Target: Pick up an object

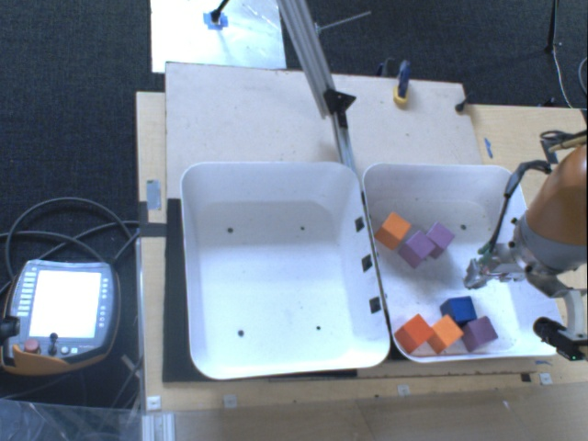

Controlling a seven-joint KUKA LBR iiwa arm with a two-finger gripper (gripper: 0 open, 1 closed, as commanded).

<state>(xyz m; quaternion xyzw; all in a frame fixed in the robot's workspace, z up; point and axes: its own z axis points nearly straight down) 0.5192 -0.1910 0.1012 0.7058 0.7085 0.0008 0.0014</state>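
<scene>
Cubes, the pickings on offer, lie in the right bin [432,177] in two loose clusters: an orange cube [395,230] and two purple cubes [428,242] toward the bin's middle, and a blue cube [458,310], two orange cubes [429,333] and a purple cube [479,333] crowded against its near rim by the table's near right corner. The hand [484,271] hangs over the bin just above the blue cube, apparently lined up for the near cluster; whether it is open or closed cannot be made out, and no cube is seen in it. The left bin [276,173] sits alongside.
</scene>
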